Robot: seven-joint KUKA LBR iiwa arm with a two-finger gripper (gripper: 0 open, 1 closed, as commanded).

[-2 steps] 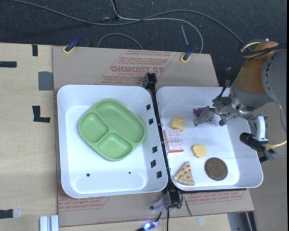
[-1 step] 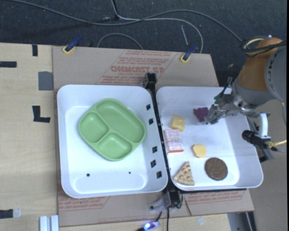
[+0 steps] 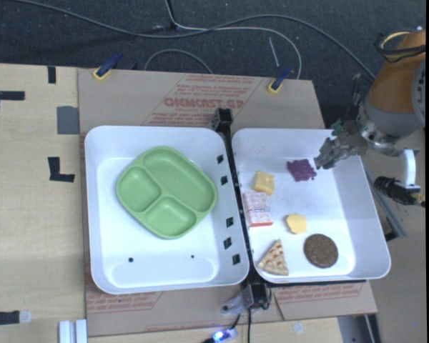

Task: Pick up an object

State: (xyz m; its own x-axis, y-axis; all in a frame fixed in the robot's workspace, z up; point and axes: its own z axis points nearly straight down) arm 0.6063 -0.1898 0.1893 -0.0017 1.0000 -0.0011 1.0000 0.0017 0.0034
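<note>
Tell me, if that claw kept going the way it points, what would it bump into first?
Most likely the purple toy. The claw points down and left, and that piece lies just beyond its tip in the right bin. Height is hard to judge from above, so it might pass over.

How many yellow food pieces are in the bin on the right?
2. One yellow piece sits near the bin's left wall, beside the purple piece; the other yellow piece lies lower, above the brown cookie.

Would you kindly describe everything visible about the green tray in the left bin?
The green tray is a pale green, plastic-looking dish with rounded corners and three compartments, one large and two smaller, none holding anything. It lies flat, turned at an angle, on the floor of the left bin, roughly central. Nothing else touches it.
</note>
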